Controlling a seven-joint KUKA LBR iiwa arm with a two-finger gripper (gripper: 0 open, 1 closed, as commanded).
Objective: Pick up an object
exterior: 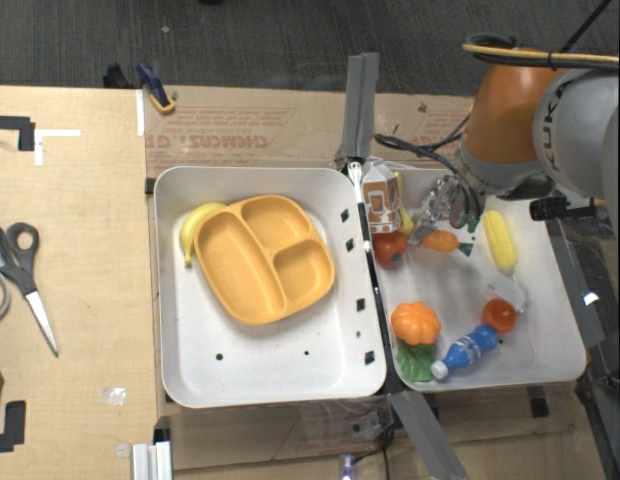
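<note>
Orange carrot-like toy [442, 240] lies just under gripper [437, 218]; grip state unclear. Centre over toy, avoid tomato [388, 249] alongside.

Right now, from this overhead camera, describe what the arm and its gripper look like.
The arm is bulky and rounded, with a light grey shell and a broad glossy orange band above the wrist. Dark lettering runs along the grey shell near the band. Black cables loop around the orange section. The gripper is small, metallic grey, with dark parts and thin wires.
</note>
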